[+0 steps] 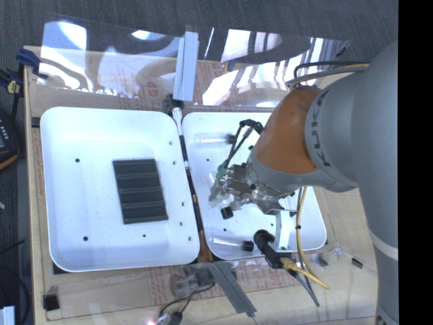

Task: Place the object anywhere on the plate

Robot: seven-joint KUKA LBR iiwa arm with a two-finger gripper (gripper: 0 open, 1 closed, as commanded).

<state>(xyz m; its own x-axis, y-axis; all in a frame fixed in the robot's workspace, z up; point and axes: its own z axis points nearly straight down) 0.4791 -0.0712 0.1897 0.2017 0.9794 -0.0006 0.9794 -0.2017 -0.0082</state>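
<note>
The plate [139, 190] is a dark grey ribbed rectangle lying flat in the middle of the left bin [67, 134]. My gripper [223, 187] is low over the left half of the right bin [203, 246], close to the divider between the bins. The wrist and the orange band cover most of that bin. A small black piece [226, 213] sits just under the gripper; I cannot tell whether it is held or lies on the bin floor. A pale, see-through item [206, 139] lies near the right bin's back wall.
A grey upright bar [185, 66] stands behind the gap between the bins. A clear screen [115, 53] runs along the back of the bench. Metal fittings [216, 279] lie at the front edge below the bins.
</note>
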